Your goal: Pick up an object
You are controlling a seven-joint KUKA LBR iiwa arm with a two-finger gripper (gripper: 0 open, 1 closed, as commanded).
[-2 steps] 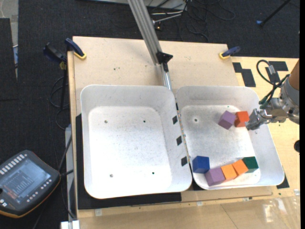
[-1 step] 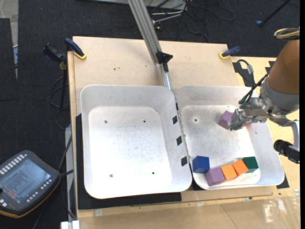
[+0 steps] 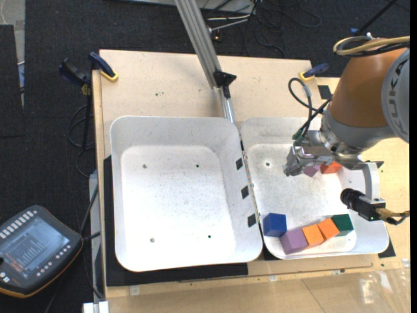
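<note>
The gripper (image 3: 298,167) hangs low over the upper part of the right bin (image 3: 260,150), at right of centre in the frame. The state of the fingers cannot be told. A purple block (image 3: 311,170) and a red block (image 3: 331,167) lie just beside it. Along the bin's lower edge sit a blue cube (image 3: 274,224), a second purple block (image 3: 293,240), an orange block (image 3: 313,233) and a green block (image 3: 341,225).

My view takes in a teach pendant (image 3: 32,250) on the floor at lower left, clamps (image 3: 103,66) on the surface's (image 3: 169,83) far corners, a slanted aluminium rail (image 3: 199,34), loose cables (image 3: 260,18) beyond.
</note>
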